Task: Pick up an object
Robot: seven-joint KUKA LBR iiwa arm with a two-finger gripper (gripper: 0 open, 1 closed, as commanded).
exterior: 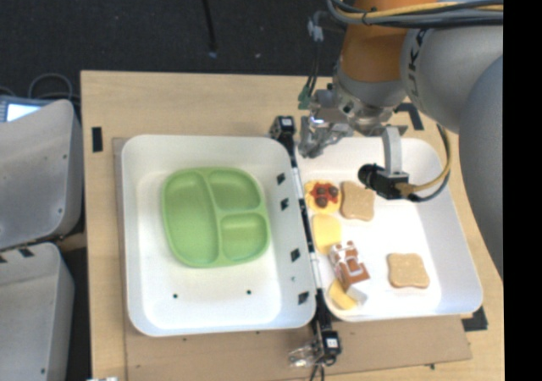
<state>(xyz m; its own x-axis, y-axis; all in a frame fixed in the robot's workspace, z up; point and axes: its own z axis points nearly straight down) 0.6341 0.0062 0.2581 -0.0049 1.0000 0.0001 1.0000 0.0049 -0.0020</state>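
Note:
My gripper point(310, 144) hangs over the far left corner of the right bin point(449, 286), close to the wall between the two bins. Nothing shows between its fingers. Just in front of it lies a small cluster of red berries point(323, 194), with a tan bread slice point(357, 202) on its right. A yellow cheese slice point(326, 230) lies nearer the camera. Below that sit a brown and white block piece point(348, 266) and a yellow wedge point(340, 295). A second toast slice point(407, 270) lies toward the bin's front right.
The left bin point(144, 295) holds a green divided plate point(216, 216). The grey arm with its orange band point(385, 24) rises over the right bin's far side. A black cable crosses the dark floor behind the bench.

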